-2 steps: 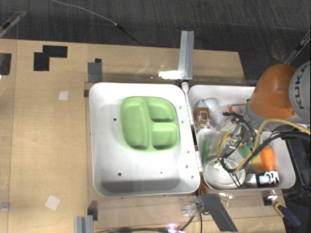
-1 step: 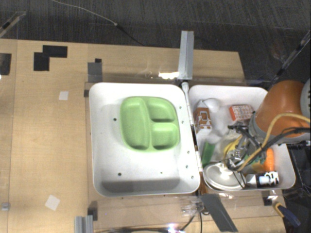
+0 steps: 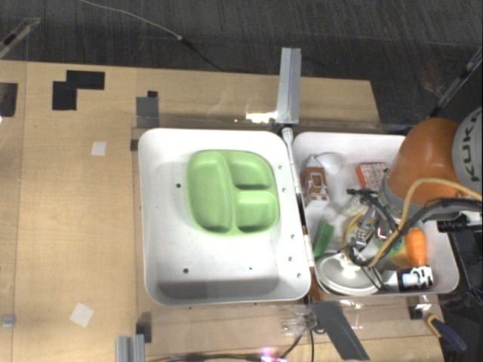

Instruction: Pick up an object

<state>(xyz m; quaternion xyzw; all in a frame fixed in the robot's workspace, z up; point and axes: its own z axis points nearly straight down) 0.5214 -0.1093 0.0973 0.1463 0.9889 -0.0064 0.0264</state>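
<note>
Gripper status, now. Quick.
Gripper: low in the right bin among the clutter; open or closed cannot be told from this view.

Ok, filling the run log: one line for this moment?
arm over right bin | gripper low among clutter | grasp unclear | green tray in left bin
</note>
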